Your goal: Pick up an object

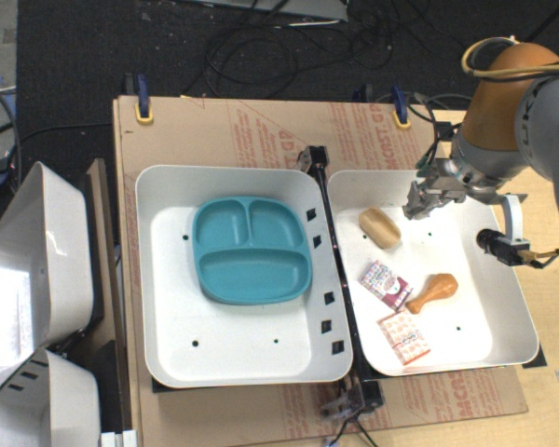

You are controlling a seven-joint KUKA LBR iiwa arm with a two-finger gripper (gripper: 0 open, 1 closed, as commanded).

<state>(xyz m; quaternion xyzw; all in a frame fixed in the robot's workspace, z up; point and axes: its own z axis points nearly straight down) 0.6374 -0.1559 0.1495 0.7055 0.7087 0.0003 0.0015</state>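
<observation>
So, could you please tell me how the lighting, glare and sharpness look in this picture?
Camera view: even overhead light, soft shadows under the teal divided plastic plate and the tan bread roll; mild glare on the white bin rim; the grey gripper looks slightly blurred, the floor behind dark.

Arm [531,110] cut off at right edge; pincer [421,203] fingers too small to tell.

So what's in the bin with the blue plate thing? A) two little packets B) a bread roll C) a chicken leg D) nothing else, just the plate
D: the teal divided plate lies alone in the left bin, while the bread roll, drumstick and both packets lie in the right bin.
</observation>
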